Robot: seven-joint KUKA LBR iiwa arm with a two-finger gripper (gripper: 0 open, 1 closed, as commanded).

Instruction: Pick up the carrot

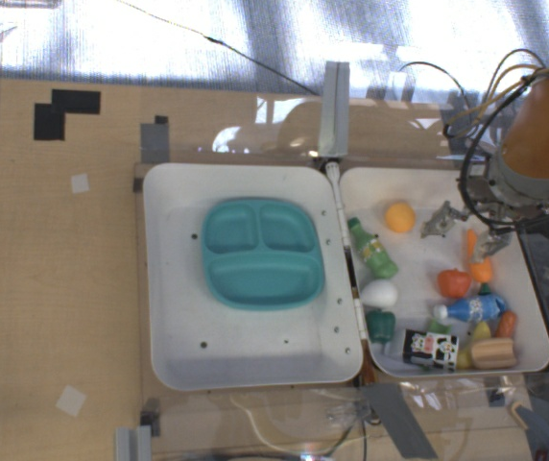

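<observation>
Two shallow white plastic bins sit side by side on a pale wooden bench, left bin (174,286) and right bin (534,349), with sunlight striping the floor beyond. A teal moulded plate with three compartments (261,253) lies in the middle of the left bin, with bare white floor all round it. The right bin is crowded along its near and right edges, its far left corner more open around a round orange ball (399,217). The grey arm with its orange band (543,133) leans in from the right, and its metal two-finger gripper (466,229) hangs over the right bin's far right part, fingers spread apart with nothing between them. The small slim orange carrot (470,244) lies just under and between those fingers, near a glossy red tomato (454,282). A green plastic bottle (370,248) lies against the dividing wall, a smooth white egg (380,294) below it.
</observation>
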